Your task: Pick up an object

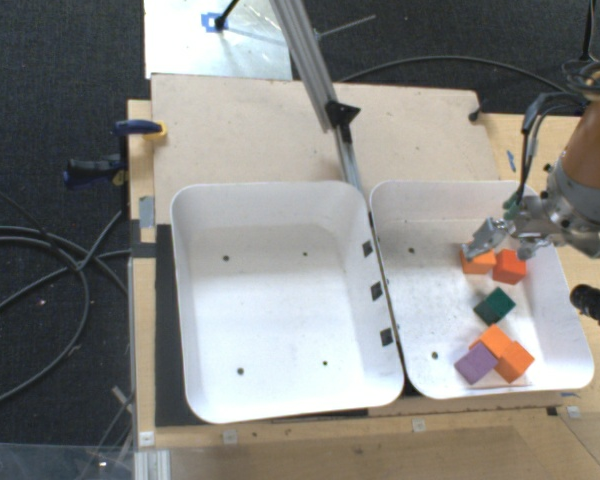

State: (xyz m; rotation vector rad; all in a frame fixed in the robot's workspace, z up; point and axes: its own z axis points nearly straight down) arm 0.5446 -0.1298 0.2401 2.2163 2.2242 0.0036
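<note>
Gripper (487,239) low in right bin (420,368) over 2 orange blocks (498,265), placed for a grasp; finger state cannot be told.

5 blocks (495,308) crowd the right bin's (420,288) right half; its left half lies open.

blue clamp (98,170) at bench (240,133) edge, black cables (30,268) — dark carpet (50,58)
</note>
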